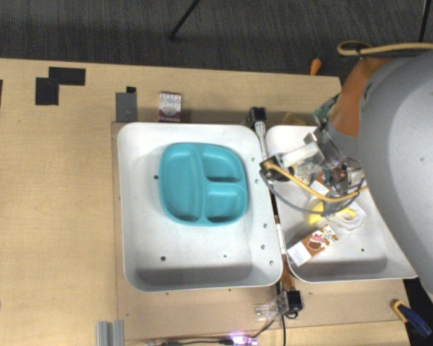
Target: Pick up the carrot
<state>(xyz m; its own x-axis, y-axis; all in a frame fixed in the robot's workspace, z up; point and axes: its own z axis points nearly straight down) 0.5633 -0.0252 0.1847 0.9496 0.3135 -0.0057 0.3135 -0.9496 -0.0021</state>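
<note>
The big grey robot arm (408,164) reached in from the right and covered a large part of the right shallow white bin (346,269). Its end effector (330,182) was low over the middle of this bin, among its own cables. I could not tell if it was apart or together. I also could not tell for sure where the orange carrot lay. My guess was that it sat in the right bin, hidden under the arm or the end effector.

Just beside the end effector, on the near side, lay a small yellow object (316,208). Next to it was a pale clear plastic piece (351,219), and closer to the front wall a small brown and white packet (315,242). The left shallow white bin (141,265) held a teal divided plastic plate (202,182), well apart from all this.

In my opinion the main danger was a wrong catch. The yellow object was so close that the end effector could take it instead of the carrot, or take both and then lose them. A carrot is round and tapered, so it could also roll away or slip out when squeezed off its middle. If the end effector came down a little aside, it could catch nothing and only push the small things toward the bin wall.
</note>
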